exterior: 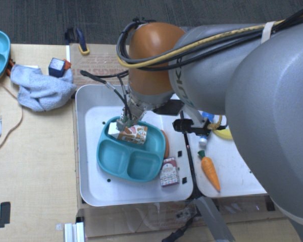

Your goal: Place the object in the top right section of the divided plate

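Over the left bin (pixel 88 185), the end effector (pixel 125 121) hangs at the small carton (pixel 135 134) lying in the divided plate (pixel 122 166)'s upper section, its grip impossible to judge, so I'd release gently, then lift straight up.

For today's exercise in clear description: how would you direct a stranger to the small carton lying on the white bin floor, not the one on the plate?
Start at the left white bin, which holds a blue divided plate. Just off the plate's lower right edge lies the small carton. Unlike the similar carton under the tool, it rests on the bin floor.
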`<state>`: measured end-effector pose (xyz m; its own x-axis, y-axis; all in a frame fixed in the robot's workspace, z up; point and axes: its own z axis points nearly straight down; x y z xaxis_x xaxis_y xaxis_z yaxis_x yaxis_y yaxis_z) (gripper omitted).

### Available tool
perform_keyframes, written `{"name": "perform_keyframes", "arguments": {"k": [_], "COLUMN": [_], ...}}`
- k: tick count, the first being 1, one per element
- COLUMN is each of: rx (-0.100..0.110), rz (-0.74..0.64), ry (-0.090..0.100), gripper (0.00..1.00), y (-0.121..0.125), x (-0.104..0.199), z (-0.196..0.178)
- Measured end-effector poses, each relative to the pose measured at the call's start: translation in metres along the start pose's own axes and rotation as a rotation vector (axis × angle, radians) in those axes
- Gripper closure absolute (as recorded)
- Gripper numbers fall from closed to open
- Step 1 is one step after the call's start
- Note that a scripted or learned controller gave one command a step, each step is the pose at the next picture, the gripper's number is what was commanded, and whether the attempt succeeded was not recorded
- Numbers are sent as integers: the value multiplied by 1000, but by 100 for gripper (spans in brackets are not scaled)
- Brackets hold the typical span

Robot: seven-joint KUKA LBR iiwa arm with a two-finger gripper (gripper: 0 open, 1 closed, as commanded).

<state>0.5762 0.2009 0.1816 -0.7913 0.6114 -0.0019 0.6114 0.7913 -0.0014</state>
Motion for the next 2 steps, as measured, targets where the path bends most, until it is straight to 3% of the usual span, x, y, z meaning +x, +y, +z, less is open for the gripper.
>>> {"name": "perform_keyframes", "arguments": {"k": [1, 2], "rx": [0, -4], "rz": [0, -399], "ry": [0, -1], "gripper": [0, 0], "y": [0, 12], "x": [0, 16], "z": [0, -32]}}
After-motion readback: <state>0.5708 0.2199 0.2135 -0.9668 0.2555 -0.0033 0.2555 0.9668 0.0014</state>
